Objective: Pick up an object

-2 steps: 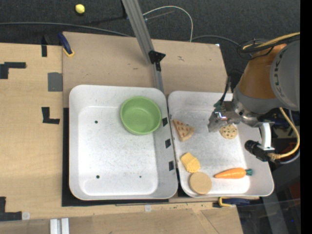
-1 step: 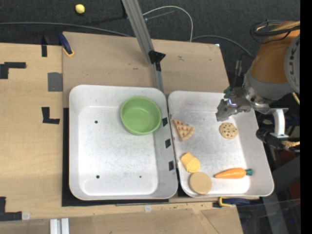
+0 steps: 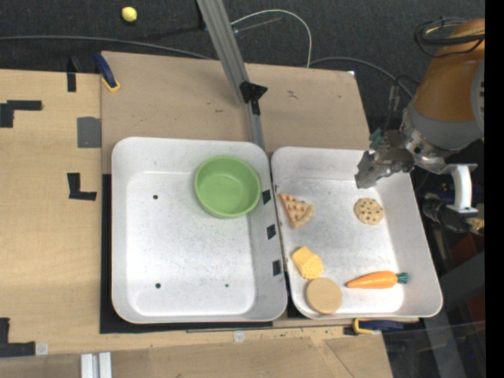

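Cookie [image 3: 368,210] lies just below the gripper [image 3: 367,177], carrot [image 3: 373,280] well apart.

No text, label, brand, number or sign can be read anywhere on the bench, the bins or the arm.

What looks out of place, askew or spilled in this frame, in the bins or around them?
Nothing in the bins stands out: the green bowl sits upright in the left bin, and the toy foods lie apart in the right bin. One oddity: a small yellow ball lies on the dark floor beyond the bench.
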